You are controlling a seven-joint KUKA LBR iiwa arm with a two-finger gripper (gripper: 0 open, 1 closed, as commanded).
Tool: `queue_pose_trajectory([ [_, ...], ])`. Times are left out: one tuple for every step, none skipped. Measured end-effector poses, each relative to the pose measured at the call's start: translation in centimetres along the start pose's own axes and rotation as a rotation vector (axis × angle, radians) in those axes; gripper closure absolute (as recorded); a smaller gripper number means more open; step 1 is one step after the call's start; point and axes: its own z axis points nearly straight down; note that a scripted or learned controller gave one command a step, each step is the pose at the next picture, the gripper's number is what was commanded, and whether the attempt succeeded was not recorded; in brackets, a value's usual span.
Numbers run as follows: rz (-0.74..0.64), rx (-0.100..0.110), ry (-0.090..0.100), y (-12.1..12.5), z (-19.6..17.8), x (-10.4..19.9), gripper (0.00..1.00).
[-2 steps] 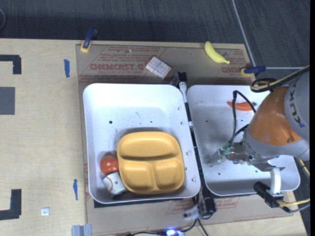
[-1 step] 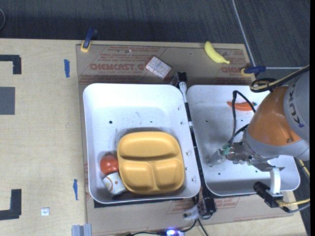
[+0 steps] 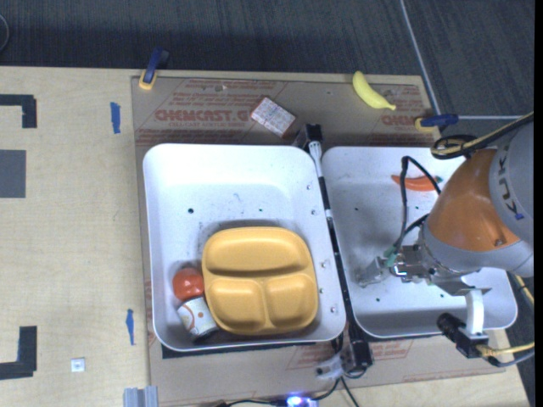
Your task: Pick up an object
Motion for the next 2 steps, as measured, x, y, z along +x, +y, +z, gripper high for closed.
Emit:
queue_pose_trajectory([
  [0.0,0.0,0.0,0.0,0.0,0.01,0.0],
  [0.001,0.0,0.0,0.0,0.0,0.03,0.0],
])
